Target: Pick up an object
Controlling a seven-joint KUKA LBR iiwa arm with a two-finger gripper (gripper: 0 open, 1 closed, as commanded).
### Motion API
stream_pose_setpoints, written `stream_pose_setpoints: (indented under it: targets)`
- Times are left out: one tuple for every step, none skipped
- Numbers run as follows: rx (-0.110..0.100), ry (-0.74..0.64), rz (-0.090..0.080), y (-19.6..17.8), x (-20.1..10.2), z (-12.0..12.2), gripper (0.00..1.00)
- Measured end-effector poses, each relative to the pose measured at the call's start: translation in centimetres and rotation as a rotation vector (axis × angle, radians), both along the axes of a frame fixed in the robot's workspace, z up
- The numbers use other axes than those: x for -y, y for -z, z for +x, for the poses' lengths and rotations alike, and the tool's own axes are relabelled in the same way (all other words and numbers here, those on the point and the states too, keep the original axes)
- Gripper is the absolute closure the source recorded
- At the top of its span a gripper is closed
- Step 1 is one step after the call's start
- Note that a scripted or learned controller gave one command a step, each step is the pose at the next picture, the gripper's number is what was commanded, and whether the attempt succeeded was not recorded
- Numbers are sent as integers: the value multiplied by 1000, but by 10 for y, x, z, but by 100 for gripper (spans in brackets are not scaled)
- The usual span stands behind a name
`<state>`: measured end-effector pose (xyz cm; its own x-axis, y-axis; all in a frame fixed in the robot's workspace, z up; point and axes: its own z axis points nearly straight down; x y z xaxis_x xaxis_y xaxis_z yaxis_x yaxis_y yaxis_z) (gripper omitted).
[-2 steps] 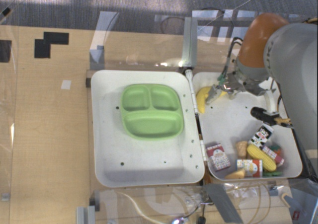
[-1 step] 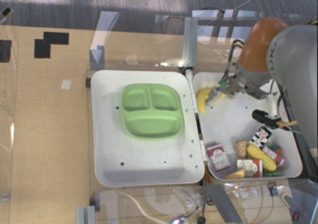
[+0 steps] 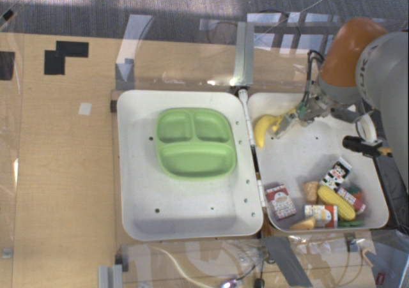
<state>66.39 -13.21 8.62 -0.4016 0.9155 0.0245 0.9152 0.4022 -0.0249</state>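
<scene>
1. Camera view, right bin: the curved yellow banana point(image 3: 264, 128) lies near the upper left corner of the right-hand shallow white bin point(image 3: 377, 216), close to the divider between the two bins. Its long axis runs roughly up and down the picture, bowed, with its upper end bending toward the right.

2. Camera view, arm: the grey arm with the orange band comes in from the right, and its two-finger gripper point(image 3: 286, 121) reaches leftward and slightly down. The fingers stand a little apart, and their tips sit right at the banana's right flank, touching it or just beside it; I cannot tell which. Nothing is clamped between them that I can see.

3. Camera view, the relation that matters: the banana lies just left of the fingertips, with its length running across their line of approach. I judge that a short advance leftward would bring the fingers over the fruit's narrow width.

4. Camera view, other contents: a heap of small packets and a yellow toy corn cob point(image 3: 337, 201) sits at the bin's lower right, well apart from the gripper. The green divided plastic plate point(image 3: 195, 142) lies in the left-hand white bin point(image 3: 137, 216).
</scene>
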Motion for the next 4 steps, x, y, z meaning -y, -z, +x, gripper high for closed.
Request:
stream_pose_setpoints:
  targets:
    - [16, 298, -28, -2, -30, 1, 0]
    - [42, 213, -15, -3, -28, -34, 0]
    - [41, -27, -13, -133, -38, -50, 0]
    - [44, -3, -15, -20, -39, -3, 0]
